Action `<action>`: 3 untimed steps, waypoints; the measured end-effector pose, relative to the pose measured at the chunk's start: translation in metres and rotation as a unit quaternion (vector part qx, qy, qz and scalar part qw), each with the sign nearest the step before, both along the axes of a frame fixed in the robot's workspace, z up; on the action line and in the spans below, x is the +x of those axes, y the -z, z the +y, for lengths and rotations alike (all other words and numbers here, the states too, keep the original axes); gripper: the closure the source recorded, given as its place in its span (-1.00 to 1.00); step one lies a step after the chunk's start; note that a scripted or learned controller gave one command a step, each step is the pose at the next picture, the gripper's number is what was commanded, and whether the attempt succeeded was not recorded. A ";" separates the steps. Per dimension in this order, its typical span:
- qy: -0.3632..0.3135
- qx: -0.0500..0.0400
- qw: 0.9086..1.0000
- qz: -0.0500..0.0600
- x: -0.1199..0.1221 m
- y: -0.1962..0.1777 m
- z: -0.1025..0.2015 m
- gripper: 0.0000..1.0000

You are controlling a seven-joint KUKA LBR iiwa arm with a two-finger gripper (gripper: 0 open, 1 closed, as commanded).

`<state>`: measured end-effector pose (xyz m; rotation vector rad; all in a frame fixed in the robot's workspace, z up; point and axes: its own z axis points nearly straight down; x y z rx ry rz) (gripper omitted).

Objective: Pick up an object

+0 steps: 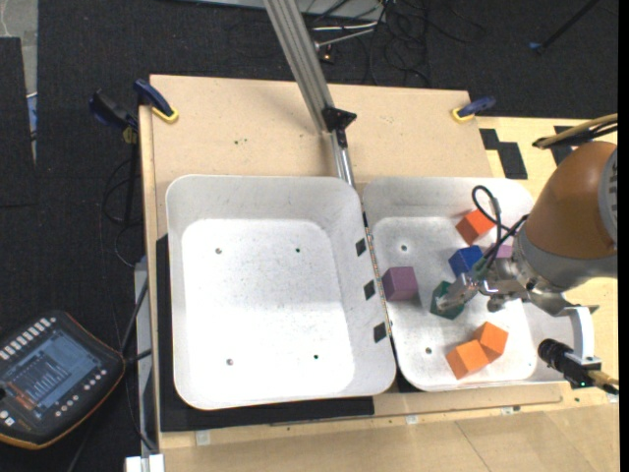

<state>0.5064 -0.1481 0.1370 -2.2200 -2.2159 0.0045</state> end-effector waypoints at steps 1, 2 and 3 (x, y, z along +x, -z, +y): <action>-0.001 -0.001 1.000 -0.002 0.000 0.044 0.000 -1.00; -0.001 -0.001 1.000 -0.004 0.001 0.032 0.000 1.00; -0.002 -0.002 1.000 -0.006 0.007 -0.027 -0.008 1.00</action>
